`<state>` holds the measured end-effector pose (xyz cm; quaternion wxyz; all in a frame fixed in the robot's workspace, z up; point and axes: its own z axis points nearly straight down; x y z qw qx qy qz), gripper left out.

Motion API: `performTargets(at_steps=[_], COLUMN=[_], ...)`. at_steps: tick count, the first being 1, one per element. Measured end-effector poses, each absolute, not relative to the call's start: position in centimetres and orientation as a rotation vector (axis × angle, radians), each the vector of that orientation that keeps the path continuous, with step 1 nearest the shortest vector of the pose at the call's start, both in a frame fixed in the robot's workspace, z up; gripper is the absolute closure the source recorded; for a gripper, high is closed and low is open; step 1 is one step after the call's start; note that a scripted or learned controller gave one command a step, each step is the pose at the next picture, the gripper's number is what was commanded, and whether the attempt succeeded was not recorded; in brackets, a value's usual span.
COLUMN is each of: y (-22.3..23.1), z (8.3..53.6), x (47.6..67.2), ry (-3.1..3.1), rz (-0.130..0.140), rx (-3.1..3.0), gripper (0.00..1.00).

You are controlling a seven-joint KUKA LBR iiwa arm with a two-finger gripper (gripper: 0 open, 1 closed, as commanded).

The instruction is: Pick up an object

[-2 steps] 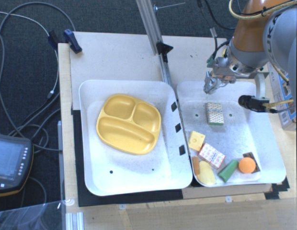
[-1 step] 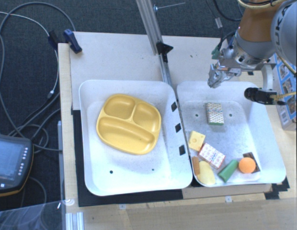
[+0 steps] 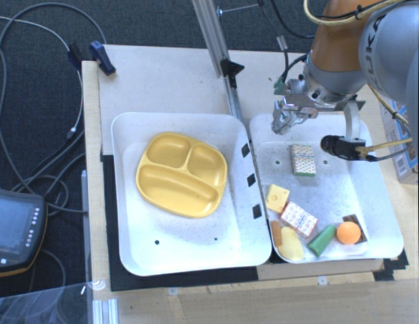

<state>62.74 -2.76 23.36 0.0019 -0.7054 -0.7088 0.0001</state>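
Along the lower edge of the frame, the near end of the right bin (image 3: 388, 214) holds a cluster of small things that seem to have gathered against its front wall: a yellow lemon-like piece (image 3: 292, 246), a slim orange piece (image 3: 277, 233) touching it, a green wedge (image 3: 322, 240), an orange ball (image 3: 349, 232) beside a dark brown block (image 3: 352, 219), and a red-and-white patterned box (image 3: 299, 219). Just above them lies a yellow cheese wedge (image 3: 277, 198). Any of these could serve as the object to pick up, though packed so close they would probably crowd a grasp.

Farther up the same bin, a green-speckled box (image 3: 303, 160) lies alone on the bare floor, well apart from the cluster; it looks like the easiest target.

In the left bin (image 3: 121, 181), centre-left of the frame, a yellow divided plate (image 3: 182, 174) lies flat.

Farthest back, in the upper right, the arm (image 3: 351, 39) reaches in and the gripper (image 3: 285, 120) hangs over the far rim of the right bin, up and left of the speckled box. Nothing is visible between its fingers, and whether they stand wide or narrow cannot be told from this angle. The pick appears not yet made.

A metal pole (image 3: 213, 32) slants up from between the bins.
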Motion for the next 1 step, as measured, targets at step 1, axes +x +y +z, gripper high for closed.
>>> performTargets(at_steps=[1], y=[1.77], z=[23.33], x=[62.33], ry=[-2.225], rz=[0.0], rx=[-2.213], gripper=[1.0])
